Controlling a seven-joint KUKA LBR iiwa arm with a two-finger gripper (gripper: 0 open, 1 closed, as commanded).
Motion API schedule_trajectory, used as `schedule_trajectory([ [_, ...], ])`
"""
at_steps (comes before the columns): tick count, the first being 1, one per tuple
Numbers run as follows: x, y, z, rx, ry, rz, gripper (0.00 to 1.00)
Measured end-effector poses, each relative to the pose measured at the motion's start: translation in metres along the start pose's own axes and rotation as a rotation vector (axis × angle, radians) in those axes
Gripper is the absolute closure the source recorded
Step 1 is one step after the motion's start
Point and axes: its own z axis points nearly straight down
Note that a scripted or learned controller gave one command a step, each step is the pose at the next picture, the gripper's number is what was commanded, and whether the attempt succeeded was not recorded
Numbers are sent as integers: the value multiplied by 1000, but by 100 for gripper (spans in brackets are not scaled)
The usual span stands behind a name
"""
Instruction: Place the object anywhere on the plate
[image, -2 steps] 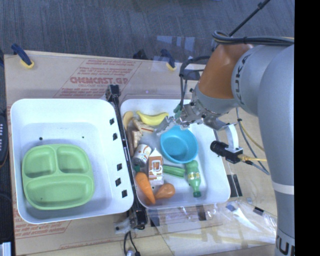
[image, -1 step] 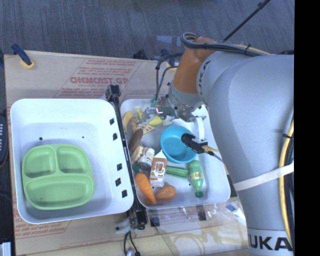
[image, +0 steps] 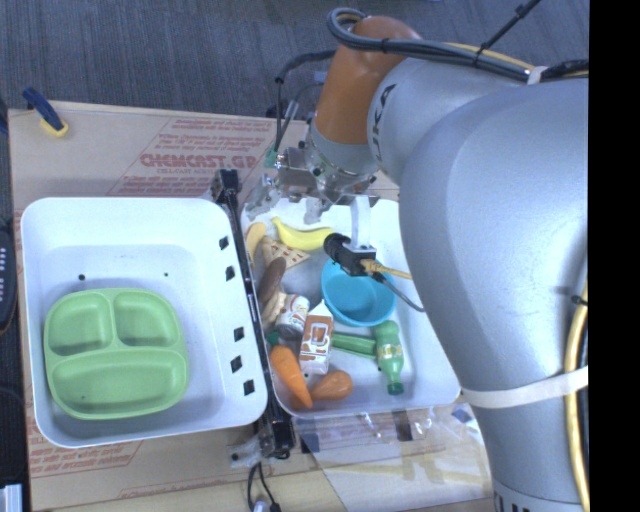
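Plate in left bin; bowl, banana, carrot in right bin

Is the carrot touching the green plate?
Apart. The camera view shows the carrot in the right bin and the green plate in the left bin, bin walls between them.

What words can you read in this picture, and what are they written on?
"CHEMCAST GP" in big red letters, on the brown paper sheet under the bins; the last letters are partly hidden.
Smaller red print around it on that sheet: too blurred to read.
Label on the small carton in the right bin: too small to read.
Label on the green bottle: too small to read.
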Motion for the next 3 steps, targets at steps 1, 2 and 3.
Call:
schedule_trajectory([
  [1, -1, -1, -7, 11, -4, -10, 100],
  [2, 2, -57, 5, 9, -1, -134, 100],
  [3, -46, -166, 5, 11, -2, -91, 100],
])
